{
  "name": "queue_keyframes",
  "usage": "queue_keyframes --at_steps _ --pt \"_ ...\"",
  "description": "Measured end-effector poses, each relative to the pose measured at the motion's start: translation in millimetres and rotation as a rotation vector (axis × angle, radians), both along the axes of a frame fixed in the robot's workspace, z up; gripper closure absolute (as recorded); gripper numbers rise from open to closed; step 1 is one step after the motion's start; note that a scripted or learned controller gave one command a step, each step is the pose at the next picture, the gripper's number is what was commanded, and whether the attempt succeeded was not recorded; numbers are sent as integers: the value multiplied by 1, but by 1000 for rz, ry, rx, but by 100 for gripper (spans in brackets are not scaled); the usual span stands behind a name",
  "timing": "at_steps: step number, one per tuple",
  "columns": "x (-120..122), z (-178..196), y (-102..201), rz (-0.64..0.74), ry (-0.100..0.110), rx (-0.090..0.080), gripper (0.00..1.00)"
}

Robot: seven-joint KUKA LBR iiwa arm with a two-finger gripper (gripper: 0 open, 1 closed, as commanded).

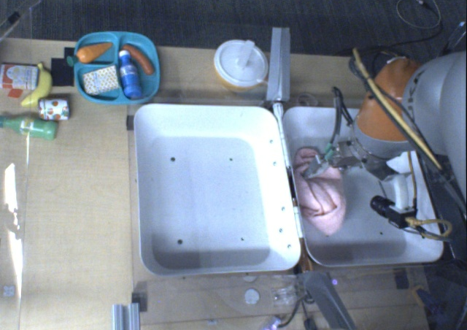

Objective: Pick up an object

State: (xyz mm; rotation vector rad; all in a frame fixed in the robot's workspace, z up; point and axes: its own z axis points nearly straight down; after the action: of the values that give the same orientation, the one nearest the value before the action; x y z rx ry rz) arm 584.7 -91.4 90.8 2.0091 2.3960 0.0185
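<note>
Tool (315,168) low in the right bin (365,248), tips upon a pink cloth (321,197).

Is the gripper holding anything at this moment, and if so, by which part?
It cannot be told. The gripper sits at the upper end of the pink cloth in the right bin, but no cloth shows between its fingers.

A blue tray (149,77) of toy food sits beside a lidded cup (241,64) behind the bins.
</note>
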Motion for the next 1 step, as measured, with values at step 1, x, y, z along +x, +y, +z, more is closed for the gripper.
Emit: queue_keyframes --at_steps 1 --pt "2 11 2 3 -4 1 100"
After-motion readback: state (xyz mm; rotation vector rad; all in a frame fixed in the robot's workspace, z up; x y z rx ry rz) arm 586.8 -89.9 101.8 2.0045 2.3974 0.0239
